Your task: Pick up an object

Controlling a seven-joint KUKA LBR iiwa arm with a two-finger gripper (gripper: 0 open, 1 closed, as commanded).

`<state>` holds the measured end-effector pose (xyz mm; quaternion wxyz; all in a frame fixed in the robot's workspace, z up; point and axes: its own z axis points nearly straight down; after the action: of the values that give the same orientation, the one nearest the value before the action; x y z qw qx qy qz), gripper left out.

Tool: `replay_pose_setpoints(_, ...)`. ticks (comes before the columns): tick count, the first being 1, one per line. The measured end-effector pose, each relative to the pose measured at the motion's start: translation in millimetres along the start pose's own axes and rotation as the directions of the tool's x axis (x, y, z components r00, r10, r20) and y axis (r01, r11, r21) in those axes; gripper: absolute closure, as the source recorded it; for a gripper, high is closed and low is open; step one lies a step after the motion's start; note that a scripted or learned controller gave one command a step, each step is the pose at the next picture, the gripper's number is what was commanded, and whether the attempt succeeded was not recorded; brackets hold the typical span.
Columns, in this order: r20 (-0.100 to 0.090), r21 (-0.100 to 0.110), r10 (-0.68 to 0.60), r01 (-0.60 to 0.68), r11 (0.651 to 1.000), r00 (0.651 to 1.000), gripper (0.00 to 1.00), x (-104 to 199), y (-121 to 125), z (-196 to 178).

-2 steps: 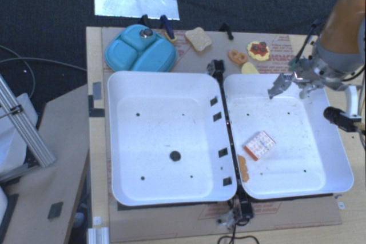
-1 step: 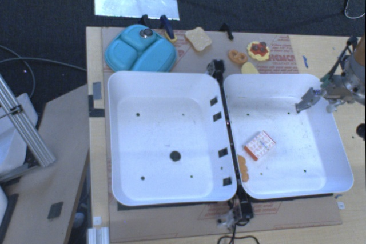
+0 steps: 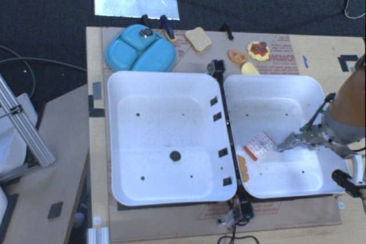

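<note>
Gripper (image 3: 283, 146) sits low in the right bin (image 3: 297, 86), just at 3 o'clock of the small red-and-white box (image 3: 258, 146). Cannot tell its state. Dark disc (image 3: 175, 155) lies in the left bin (image 3: 123, 94).

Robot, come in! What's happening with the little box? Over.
End effector low in right bin, beside small box. Box lying flat, not held. Cookie near divider, not blocking.

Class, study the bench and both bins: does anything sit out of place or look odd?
Yes. Several toy foods lie outside the bins on the bench's far edge: a bread slice, a pretzel, a small pizza and a blue divided plate. An orange piece sits against the right bin's left wall.
</note>
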<state>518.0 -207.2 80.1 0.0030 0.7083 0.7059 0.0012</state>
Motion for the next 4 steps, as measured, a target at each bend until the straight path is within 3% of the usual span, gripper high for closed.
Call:
replay_pose_setpoints(1,0.006,-0.012,-0.005,0.005,1.0,1.0,1.0,-1,6,-21)
replay_pose_setpoints(2,0.01,-0.019,-0.002,0.002,1.0,1.0,1.0,18,-26,-10)
replay_pose_setpoints(3,0.001,-0.008,-0.013,0.013,1.0,1.0,1.0,59,63,-8)
replay_pose_setpoints(4,-0.007,-0.001,-0.014,0.014,1.0,1.0,1.0,146,1,-110)
